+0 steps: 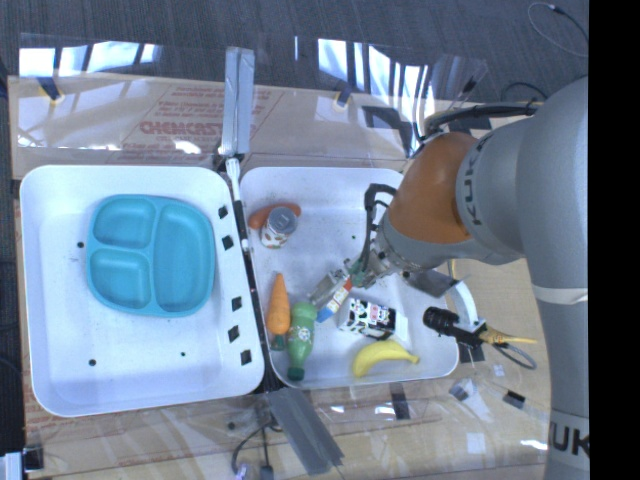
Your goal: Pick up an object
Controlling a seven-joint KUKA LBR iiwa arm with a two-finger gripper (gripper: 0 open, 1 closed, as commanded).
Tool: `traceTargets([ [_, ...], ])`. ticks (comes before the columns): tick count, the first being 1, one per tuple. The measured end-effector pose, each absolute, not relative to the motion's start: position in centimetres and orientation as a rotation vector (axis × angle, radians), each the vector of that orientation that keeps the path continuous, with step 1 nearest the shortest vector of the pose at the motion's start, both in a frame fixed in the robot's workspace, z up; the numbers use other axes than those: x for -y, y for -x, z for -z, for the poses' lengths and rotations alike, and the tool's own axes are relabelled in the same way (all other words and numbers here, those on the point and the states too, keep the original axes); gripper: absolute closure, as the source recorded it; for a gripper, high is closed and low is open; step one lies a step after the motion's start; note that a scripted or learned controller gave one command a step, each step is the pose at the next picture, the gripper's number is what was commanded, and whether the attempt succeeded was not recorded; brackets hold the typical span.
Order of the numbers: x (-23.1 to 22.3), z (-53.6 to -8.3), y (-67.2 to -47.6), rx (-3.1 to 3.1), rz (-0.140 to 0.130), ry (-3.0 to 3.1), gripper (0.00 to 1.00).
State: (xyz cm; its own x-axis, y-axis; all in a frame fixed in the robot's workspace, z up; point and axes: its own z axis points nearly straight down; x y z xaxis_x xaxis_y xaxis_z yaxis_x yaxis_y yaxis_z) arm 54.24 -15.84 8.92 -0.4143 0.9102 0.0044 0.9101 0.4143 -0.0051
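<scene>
Looking down at two white bins, the arm's gripper (345, 280) hangs low in the right bin (330, 183), its jaws unreadable, approaching the carrot (278, 305), green bottle (300, 336), cow-patterned carton (368, 316) and banana (383, 356) near the front edge; next comes closing on one.

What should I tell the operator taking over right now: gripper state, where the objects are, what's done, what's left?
Gripper: down low in the right bin, near its centre; open or shut cannot be told, and nothing is visibly held.
Right bin contents: carrot and green bottle side by side at the left, banana near the front edge, black-and-white patterned item just above the banana, small jar toward the back.
Left bin: blue divided plate.
Done: arm lowered among the objects.
Left: confirm a grasp and lift one object.
</scene>
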Motion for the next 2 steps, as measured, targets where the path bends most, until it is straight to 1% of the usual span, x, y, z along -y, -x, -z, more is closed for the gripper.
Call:
traceTargets([
  [1,15.87,-9.68,-54.23,2.636,-0.006,1.689,1.00],
  [2,15.87,-9.68,-54.22,2.637,-0.006,1.689,0.00],
])
